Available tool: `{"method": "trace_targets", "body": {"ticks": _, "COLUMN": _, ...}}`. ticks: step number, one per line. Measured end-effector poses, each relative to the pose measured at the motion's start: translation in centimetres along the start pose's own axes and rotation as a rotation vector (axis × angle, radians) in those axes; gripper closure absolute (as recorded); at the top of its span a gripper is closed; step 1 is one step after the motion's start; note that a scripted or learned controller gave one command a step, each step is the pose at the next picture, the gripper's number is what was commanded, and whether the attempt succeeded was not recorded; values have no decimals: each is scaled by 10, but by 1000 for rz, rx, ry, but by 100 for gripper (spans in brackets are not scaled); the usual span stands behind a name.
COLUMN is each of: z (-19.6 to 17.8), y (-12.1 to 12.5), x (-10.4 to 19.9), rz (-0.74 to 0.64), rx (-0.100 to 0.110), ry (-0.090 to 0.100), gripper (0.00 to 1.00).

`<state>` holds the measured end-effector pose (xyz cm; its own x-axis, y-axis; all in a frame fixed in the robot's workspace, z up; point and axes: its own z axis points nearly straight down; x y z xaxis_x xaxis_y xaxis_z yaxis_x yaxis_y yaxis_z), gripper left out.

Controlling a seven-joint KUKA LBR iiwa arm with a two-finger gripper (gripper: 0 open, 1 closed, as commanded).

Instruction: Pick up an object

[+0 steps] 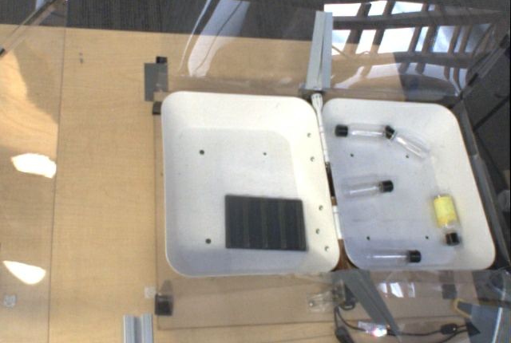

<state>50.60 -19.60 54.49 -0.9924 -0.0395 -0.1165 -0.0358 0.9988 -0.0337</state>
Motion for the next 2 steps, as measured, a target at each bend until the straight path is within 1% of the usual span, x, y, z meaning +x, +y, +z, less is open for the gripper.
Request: {"method": "trace_targets", "body": {"ticks": 2, "z": -27, "y": 2, "x": -7, "rz": -4, "rx": 7, "ry": -28, "gripper": 100}}
